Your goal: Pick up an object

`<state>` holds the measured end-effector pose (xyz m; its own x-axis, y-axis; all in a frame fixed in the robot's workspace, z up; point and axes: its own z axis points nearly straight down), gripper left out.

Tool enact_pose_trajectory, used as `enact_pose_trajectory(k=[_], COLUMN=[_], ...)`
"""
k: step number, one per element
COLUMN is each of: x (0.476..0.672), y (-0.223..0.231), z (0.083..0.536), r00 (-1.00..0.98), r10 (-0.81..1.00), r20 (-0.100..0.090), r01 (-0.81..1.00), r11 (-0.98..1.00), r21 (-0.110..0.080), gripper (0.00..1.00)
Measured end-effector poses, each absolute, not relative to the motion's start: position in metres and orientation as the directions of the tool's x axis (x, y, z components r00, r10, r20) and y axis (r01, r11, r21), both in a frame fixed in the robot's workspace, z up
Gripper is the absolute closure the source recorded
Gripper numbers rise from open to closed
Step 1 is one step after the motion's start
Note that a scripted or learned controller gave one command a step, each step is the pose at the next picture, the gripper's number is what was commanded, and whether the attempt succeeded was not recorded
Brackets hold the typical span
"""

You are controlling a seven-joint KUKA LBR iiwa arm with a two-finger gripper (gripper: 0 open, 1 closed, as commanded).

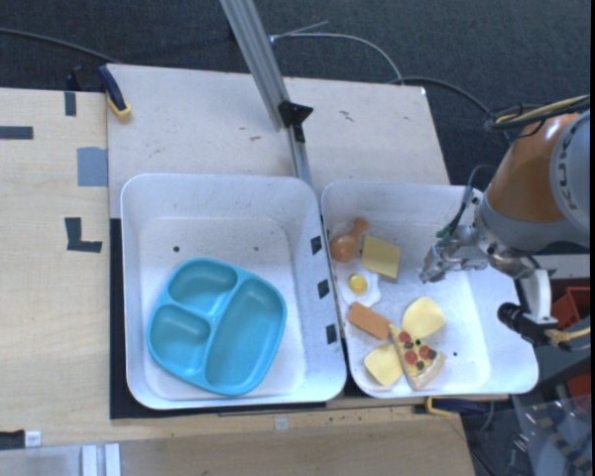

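Toy food lies in the right bin (476,350): a yellow cheese square (381,256), a brown drumstick-like piece (345,243), a fried egg (358,286), an orange sausage (369,319), a yellow chip (422,316), a pizza slice (423,357) and a pale yellow wedge (382,365). My gripper (438,264) hangs low over the bin's middle, to the right of the cheese square and just beyond the yellow chip. It is small and dark against the white floor. No item is visibly lifted with it.
The left bin (178,201) holds a blue divided plate (216,325). A metal rail (258,48) slants down to the wall between the bins. The orange-banded arm (535,181) covers the right bin's far right side. Cables trail across the dark floor at the back.
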<state>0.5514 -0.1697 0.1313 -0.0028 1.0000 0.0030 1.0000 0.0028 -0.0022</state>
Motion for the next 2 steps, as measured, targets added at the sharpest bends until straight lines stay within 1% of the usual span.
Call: enact_pose_trajectory(k=[1, 2], x=[0.604, 0.603], y=[-0.185, -0.184], z=[0.088, 0.099], r00=[-0.003, -0.004], r10=[1.000, 1.000], r20=[0.000, 0.001], r01=[1.000, 1.000], r11=[0.003, 0.004], r21=[0.002, 0.001], gripper=[1.00, 1.00])
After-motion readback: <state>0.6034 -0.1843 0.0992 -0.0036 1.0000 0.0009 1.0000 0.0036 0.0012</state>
